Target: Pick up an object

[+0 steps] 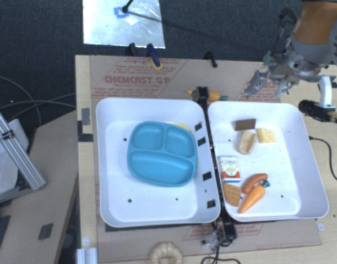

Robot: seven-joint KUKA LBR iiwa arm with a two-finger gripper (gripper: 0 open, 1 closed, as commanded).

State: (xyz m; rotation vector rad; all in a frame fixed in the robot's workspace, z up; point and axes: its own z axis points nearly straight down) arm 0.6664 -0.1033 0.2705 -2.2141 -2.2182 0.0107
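The right bin [300, 147] holds several toy foods: a brown block [245, 124], a yellow cheese cube [265, 135], a beige bread roll [245, 142], a small carton [229, 168], a cracker [232, 193], a sausage [254, 182] and a carrot [252, 198]. My gripper [269, 86] hangs above the far rim of this bin, at the upper right, with its two fingers spread apart and nothing between them. It sits well behind the brown block and the cheese.
The left bin [110, 147] carries a blue divided plate [161, 153], with a yellow piece peeking out behind it. A yellow-orange item [212, 96] lies behind the clamp between the bins. A black cable runs at the right edge.
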